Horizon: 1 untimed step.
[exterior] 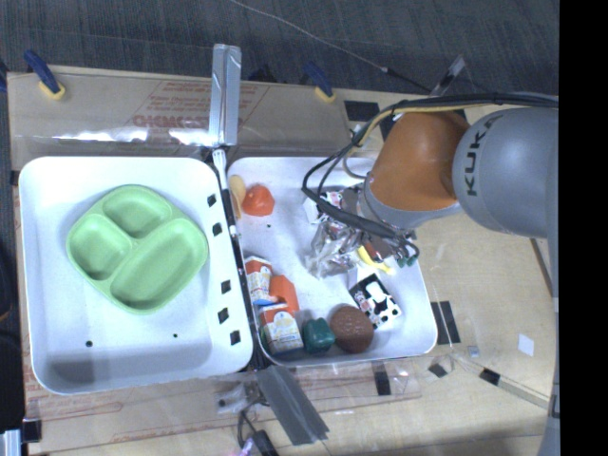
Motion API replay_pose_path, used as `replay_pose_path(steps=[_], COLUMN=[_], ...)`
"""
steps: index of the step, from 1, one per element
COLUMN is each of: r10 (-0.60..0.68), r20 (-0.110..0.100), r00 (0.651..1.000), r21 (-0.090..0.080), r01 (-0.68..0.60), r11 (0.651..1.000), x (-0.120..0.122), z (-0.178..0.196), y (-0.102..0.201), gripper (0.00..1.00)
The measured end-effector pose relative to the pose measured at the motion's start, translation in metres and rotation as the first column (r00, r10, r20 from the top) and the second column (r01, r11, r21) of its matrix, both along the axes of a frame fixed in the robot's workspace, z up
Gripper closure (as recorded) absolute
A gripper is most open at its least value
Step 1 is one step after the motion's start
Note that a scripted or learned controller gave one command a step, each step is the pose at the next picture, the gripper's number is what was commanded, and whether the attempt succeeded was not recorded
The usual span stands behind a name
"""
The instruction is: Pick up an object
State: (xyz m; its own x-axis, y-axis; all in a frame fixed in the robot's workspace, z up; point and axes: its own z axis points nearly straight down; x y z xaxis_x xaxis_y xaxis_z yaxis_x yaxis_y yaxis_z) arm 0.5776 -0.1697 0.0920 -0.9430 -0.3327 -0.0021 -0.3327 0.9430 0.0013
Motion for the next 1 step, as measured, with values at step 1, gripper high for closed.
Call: replay_pose_path(steps=[1], r10=[-0.113], r20=[0.015], r00=[0.993], r21=[-0.005], r01=[0.113], r11=[0.994], x=[0.0319], z=[0.1701], y=[0.0036], gripper=[1.00])
